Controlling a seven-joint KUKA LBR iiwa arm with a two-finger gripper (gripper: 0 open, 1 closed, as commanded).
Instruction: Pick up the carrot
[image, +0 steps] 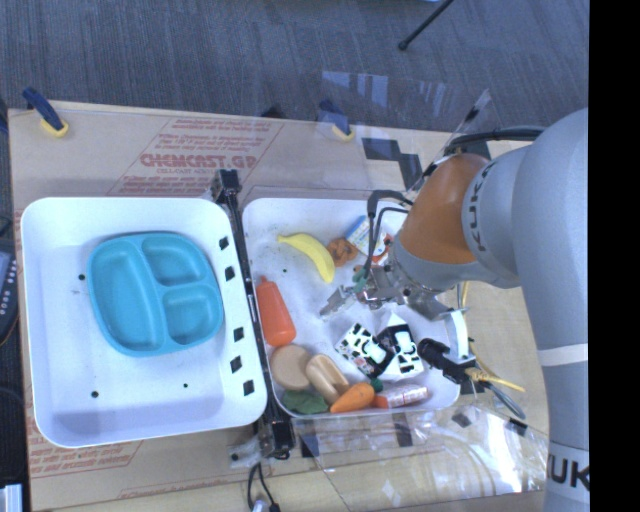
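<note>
Gripper (383, 352) hangs over right bin (300, 215); cannot tell its state. Carrot (352, 398) lies just below-left, by front wall. Come down straight, squeeze middle.

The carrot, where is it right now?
The carrot lies in the right bin, near its front edge, just right of a tan bread roll and below the gripper.
</note>
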